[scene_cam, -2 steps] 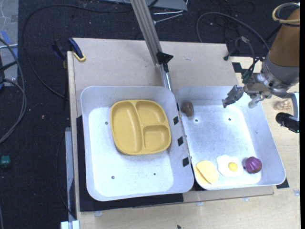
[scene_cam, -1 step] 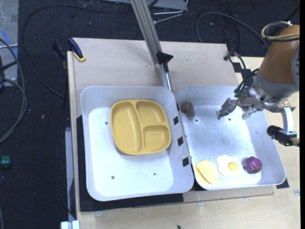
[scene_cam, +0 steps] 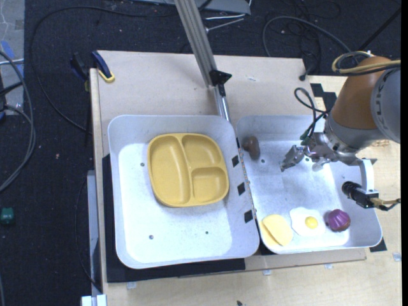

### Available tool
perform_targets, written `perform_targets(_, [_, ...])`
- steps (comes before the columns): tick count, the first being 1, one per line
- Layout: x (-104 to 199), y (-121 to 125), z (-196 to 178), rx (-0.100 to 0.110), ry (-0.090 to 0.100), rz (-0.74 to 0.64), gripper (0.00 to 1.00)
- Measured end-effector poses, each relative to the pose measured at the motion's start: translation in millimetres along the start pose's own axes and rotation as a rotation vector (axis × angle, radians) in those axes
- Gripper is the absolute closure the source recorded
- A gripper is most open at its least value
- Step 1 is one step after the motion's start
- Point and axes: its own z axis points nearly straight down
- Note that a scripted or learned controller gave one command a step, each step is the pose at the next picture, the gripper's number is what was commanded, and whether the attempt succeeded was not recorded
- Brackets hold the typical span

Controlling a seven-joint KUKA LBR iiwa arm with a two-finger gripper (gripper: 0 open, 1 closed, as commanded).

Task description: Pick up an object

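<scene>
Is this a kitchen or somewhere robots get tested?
Most likely a robot lab, not a kitchen. A grey and orange robot arm reaches over two white bins on a bench, loose black cables trail across the floor, and the fried egg looks like toy food beside a yellow divided plate.

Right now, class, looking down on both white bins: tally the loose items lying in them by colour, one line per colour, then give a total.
Yellow: 2, the divided tray in the left bin and the yellow piece in the right bin
White with a yellow centre: 1, the fried egg
Purple: 1, the purple item
Brown: 1, the brown item
Total: 5
</scene>
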Motion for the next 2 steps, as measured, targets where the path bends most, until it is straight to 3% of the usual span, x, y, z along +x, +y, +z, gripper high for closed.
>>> perform_targets(1, [0,0,37,-0.003,-0.001,0.0,0.0])
perform_targets(2, [0,2,24,-0.008,-0.003,0.0,1.0])
